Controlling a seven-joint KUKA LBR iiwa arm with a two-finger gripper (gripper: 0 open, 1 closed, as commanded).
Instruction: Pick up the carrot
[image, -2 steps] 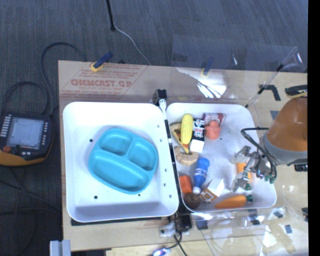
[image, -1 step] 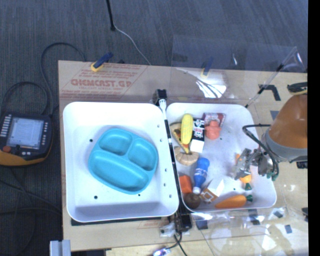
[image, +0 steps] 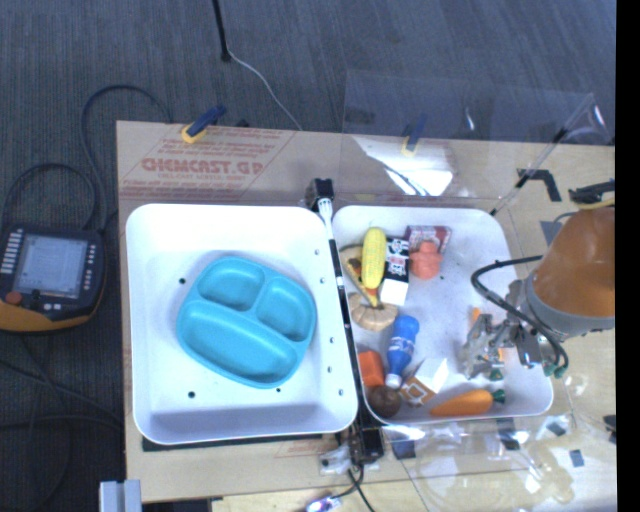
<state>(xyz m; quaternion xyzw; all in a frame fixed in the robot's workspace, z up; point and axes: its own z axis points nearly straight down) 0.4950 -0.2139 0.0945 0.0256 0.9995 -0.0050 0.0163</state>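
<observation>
The gripper (image: 490, 352) hangs low over the right bin (image: 500, 232), near its right wall, w/ the arm (image: 580, 268) and its orange band coming in from the right. Its metal fingers point down-left toward the bin floor. Can't tell if they're apart or together: too small and cluttered w/ cable and brackets. Nothing visible between them.

The carrot (image: 462, 403) lies flat on the bin floor just below the gripper in the picture, near the bin's front edge, long axis roughly left-right, thin end to the right. It's apart from the gripper; a small gap of white floor shows between them.

Left of the gripper: a blue bottle (image: 402, 346) w/ white label, lying at a tilt. Further left, a yellow corn cob (image: 373, 257), a tan round piece (image: 375, 318) below it, and an orange can (image: 371, 367) by the bin's left wall. A dark brown round item (image: 384, 401) sits just left of the carrot. Up-left of the gripper: a small orange-pink item (image: 426, 262) beside a dark packet (image: 428, 237).

Far left of the gripper, the left bin (image: 160, 400) holds a blue divided plate (image: 246, 320). A teach pendant (image: 50, 272) lies on the floor beyond that.
</observation>
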